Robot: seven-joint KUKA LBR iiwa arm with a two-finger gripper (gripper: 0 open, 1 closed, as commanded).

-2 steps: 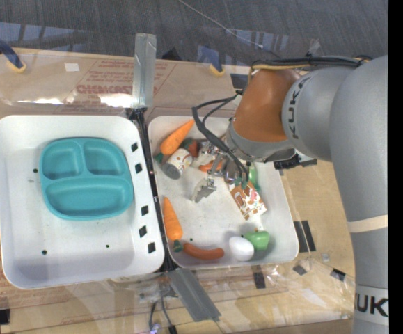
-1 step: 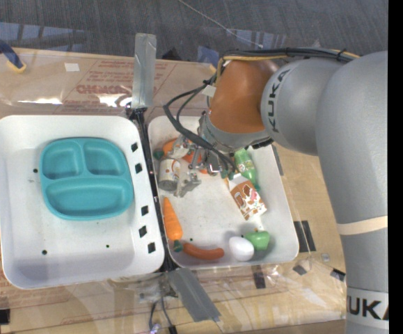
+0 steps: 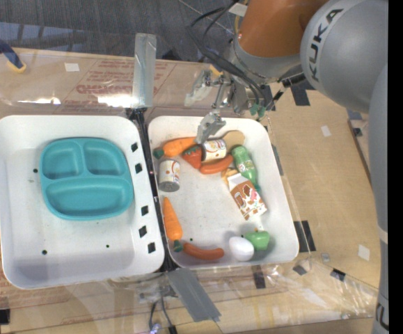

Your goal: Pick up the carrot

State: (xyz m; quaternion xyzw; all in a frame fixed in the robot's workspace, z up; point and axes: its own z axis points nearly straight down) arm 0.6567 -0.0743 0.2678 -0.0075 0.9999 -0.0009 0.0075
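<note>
Two carrots lie in the right bin [image 3: 279, 207]. One carrot [image 3: 177, 147] rests near the back wall, pointing left, with a red piece [image 3: 193, 158] against its right end. The other carrot [image 3: 171, 218] lies along the bin's left wall, leaf end toward the front. My gripper [image 3: 210, 126] hangs over the back of the right bin, just right of and above the back carrot's thick end, next to a small labelled jar [image 3: 215, 148]. Nothing shows held in it.
The right bin also holds a tin can [image 3: 168, 175], a red sausage [image 3: 216, 165], a green bottle [image 3: 243, 161], a carton [image 3: 246, 197], a white egg [image 3: 241, 248], a green piece [image 3: 260, 240] and a red chili [image 3: 202, 252]. A teal divided plate [image 3: 85, 177] sits in the left bin [image 3: 20, 256].
</note>
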